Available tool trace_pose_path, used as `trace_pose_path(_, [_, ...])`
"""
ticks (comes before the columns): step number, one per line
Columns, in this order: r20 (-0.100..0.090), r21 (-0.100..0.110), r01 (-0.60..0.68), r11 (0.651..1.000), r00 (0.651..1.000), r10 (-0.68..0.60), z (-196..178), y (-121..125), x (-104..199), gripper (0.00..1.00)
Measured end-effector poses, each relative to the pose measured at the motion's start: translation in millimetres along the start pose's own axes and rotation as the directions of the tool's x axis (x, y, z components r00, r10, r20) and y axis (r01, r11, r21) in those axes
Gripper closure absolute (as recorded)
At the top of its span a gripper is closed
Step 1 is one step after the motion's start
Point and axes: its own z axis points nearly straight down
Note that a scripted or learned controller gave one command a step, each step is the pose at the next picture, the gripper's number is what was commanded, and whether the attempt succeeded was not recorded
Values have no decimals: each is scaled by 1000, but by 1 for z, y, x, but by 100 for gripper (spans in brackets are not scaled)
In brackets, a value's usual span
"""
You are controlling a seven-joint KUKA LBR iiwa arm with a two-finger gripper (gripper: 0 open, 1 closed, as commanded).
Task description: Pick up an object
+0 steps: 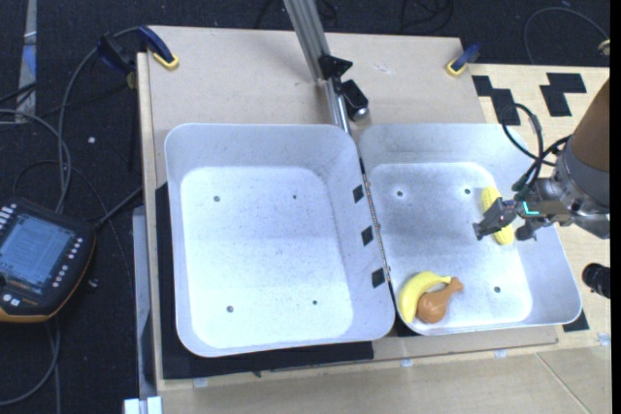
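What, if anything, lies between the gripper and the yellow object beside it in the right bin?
Nothing visible does. The gripper is right at the small yellow object near the right bin's far side. The banana and orange drumstick toy lie apart, nearer the front rim.

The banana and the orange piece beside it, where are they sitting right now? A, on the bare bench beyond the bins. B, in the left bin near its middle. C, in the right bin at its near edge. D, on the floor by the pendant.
C: the banana and the orange piece lie together against the near rim of the right bin.
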Motion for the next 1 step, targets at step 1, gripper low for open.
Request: trace_pose_path(1, [0, 0, 0, 1000, 1000, 0, 0, 0, 0, 0])
